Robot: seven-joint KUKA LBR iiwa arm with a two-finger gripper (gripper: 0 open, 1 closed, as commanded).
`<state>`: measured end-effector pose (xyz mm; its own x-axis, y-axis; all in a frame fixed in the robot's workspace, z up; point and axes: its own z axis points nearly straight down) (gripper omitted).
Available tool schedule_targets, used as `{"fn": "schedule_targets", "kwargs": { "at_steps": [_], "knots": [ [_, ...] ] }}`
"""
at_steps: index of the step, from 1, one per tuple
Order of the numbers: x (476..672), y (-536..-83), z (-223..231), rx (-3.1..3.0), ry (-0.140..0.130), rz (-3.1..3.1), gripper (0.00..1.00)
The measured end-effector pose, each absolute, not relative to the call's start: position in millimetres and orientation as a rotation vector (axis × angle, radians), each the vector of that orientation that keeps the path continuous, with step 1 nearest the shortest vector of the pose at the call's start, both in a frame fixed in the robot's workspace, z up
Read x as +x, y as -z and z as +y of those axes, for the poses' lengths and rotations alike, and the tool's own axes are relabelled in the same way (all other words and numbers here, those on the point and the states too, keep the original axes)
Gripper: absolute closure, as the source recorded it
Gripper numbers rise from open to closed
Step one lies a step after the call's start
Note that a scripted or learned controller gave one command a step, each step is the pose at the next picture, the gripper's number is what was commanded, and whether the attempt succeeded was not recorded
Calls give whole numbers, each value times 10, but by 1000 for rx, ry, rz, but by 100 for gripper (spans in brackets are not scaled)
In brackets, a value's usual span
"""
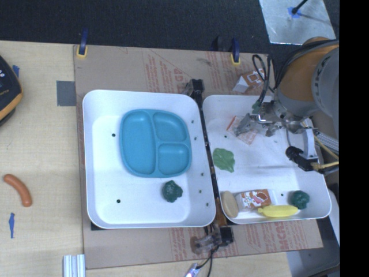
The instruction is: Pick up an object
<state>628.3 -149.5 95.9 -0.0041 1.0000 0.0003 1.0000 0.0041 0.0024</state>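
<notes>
My gripper [255, 126] hangs low over the back of the right bin [271, 172], beside a small pale and red packet [241, 130] that it partly hides. Further forward in this bin lie a light green leafy piece [223, 159], a tan round piece [229, 203], a snack packet [255, 199], a yellow banana [278, 211] and a dark green broccoli [298, 199]. The left bin [101, 172] holds a blue divided plate [155, 142] and another dark green broccoli [171, 191].
An orange sausage [18, 189] lies on the bench at the far left, and a black and yellow device [7, 88] sits at the left edge. A small packet [249, 81] rests on the cardboard behind the right bin. The arm's grey body [314, 79] fills the back right.
</notes>
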Motion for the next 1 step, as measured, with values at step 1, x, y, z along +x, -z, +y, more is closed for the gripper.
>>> {"fn": "schedule_targets", "kwargs": {
  "at_steps": [1],
  "knots": [
    [6379, -958, -1575, 2216, -6, 2224, 0]
  ]
}}
